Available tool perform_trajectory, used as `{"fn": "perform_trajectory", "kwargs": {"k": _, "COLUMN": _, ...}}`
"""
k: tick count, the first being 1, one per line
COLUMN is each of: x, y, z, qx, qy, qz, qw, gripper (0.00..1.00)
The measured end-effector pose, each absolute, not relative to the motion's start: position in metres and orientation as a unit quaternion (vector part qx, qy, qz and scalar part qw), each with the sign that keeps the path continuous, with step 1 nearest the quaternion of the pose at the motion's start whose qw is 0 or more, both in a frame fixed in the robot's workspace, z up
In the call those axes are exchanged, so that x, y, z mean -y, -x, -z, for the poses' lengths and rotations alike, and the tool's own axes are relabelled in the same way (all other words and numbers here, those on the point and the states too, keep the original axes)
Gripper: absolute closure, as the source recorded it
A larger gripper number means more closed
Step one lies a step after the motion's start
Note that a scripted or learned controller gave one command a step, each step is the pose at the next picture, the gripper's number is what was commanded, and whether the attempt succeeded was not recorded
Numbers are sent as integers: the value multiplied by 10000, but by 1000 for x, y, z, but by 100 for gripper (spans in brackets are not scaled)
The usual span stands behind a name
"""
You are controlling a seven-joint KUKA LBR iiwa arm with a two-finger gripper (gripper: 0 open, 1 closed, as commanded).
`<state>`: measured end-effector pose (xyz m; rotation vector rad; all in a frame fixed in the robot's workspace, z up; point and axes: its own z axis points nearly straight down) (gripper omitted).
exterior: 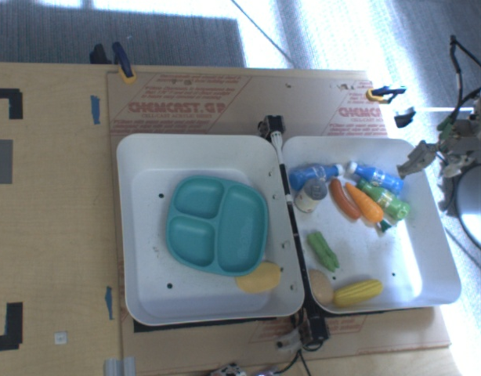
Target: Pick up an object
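Down at the near rim of the right bin (428, 288) sits a yellow corn cob (358, 291), with a green pepper (323, 250) just above it and open white floor beside them. Bottles (346, 177), a carrot (364, 203) and a sausage (344, 200) bunch up at the far end. Left bin (139, 210) holds a teal divided plate (218, 225). Claw (417, 160) hangs over the right bin's far right corner, can't tell how open it is, nothing visibly held. Cardboard covers the table (45, 249).

Two smooth white plastic bins (139, 210) sit on matt brown cardboard (186, 104), one holding a matt teal plastic divided plate (217, 225), the other glossy plastic toy food such as a yellow corn cob (356, 291) and blue bottle (312, 174).
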<state>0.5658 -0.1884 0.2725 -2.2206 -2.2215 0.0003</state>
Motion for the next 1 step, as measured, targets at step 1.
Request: {"fn": "perform_trajectory", "kwargs": {"k": 1, "x": 169, "y": -600, "z": -93, "qx": 6957, "qy": 7183, "qz": -6, "qw": 14, "gripper": 0}}
